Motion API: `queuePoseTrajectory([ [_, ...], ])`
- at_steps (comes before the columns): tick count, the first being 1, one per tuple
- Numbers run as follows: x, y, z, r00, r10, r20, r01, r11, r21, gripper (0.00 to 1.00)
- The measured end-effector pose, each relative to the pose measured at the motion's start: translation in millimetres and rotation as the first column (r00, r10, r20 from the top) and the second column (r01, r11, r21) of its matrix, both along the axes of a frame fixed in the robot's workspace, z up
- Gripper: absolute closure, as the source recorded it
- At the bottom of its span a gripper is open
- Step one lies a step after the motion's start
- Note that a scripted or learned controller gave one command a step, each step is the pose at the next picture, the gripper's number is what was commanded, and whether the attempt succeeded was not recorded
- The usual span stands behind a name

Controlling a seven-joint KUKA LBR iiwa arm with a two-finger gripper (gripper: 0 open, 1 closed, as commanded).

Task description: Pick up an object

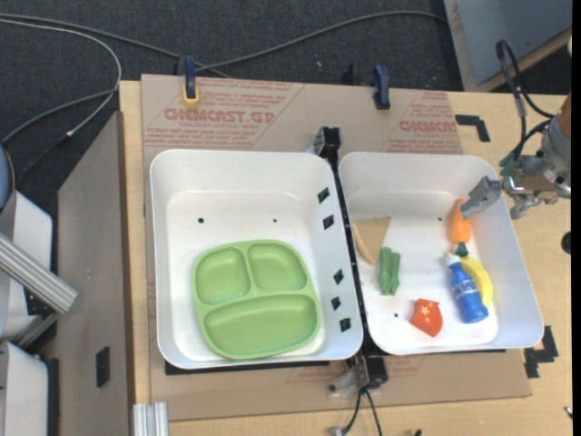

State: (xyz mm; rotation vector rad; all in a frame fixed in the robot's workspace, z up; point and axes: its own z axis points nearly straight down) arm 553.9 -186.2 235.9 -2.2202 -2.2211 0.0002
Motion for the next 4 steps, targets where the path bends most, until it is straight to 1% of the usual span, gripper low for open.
queuePoseTrajectory([
  [1,-2.5,-1.7,-63.1,1.0,-0.001,-0.007,0.001,1.0,0.002,0.0],
  [2,-1.4,8.7,-112.7,1.0,0.001,-0.005,-0.001,1.0,0.002,0.0],
  [3,-2.0,9.5,-153.4,1.0,0.0,-0.005,0.0,1.0,0.002,0.0],
  [4,-0.4,9.3,-139.7,1.0,-0.001,0.001,0.001,1.0,0.001,1.0],
])
